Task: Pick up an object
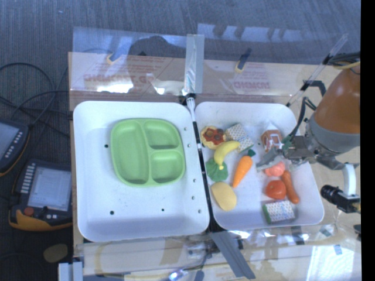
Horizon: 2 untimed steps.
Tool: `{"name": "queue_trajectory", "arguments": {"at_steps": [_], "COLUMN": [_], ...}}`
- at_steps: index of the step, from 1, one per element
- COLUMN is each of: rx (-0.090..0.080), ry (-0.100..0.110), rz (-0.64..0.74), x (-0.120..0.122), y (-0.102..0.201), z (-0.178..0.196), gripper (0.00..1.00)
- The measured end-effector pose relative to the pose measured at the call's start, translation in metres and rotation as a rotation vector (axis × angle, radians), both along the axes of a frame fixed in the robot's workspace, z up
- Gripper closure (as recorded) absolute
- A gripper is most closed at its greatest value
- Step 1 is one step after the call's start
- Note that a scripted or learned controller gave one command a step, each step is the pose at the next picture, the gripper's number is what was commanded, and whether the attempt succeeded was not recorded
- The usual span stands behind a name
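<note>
Gripper (270,158) hovered over right bin (304,212), near its right rim; finger state indeterminate; toy food crowded below.

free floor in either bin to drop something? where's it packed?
Left bin: bare white floor rings the green divided plate, widest along the near edge and the left wall. Right bin: crowded; banana, carrot, tomato and potato fill its middle, with the gripper among them. Small bare strip between potato and the striped block.
</note>
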<state>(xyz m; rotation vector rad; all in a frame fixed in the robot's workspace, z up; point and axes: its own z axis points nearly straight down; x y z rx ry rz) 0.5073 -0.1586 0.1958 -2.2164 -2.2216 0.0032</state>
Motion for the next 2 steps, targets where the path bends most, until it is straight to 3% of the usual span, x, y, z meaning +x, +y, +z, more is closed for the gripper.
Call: {"name": "queue_trajectory", "arguments": {"at_steps": [1,2], "rx": [-0.001,-0.001], "ry": [-0.013,-0.015], "rz": [0.090,0.090], "x": [0.0493,0.0504], "y": [-0.0425,-0.0429], "z": [-0.1066,-0.0974], "gripper": [0.00,1.00]}}
